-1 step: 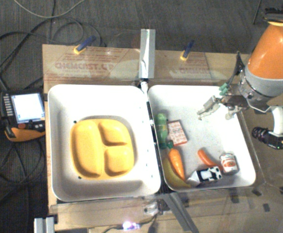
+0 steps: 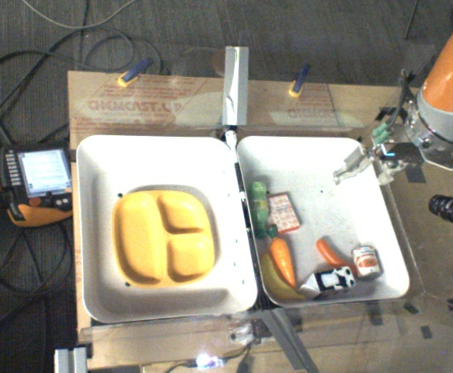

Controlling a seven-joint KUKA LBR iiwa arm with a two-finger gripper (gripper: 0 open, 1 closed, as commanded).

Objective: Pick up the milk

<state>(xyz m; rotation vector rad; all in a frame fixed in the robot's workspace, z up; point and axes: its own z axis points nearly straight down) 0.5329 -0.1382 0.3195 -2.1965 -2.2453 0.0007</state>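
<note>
The milk (image 2: 333,280) is a small carton with black and white cow patches, lying on its side near the front edge of the right bin (image 2: 319,158). My gripper (image 2: 365,169) hangs over that bin's back right corner, well behind the milk and a little to its right. Its fingers look open with nothing between them.
Around the milk lie a red-labelled can (image 2: 366,261), a small orange piece (image 2: 328,249), a carrot (image 2: 282,261) and a banana (image 2: 276,283). A green bottle (image 2: 259,207) and a pink box (image 2: 283,212) sit by the bin's left wall. A yellow divided plate (image 2: 165,235) fills the left bin (image 2: 94,208).
</note>
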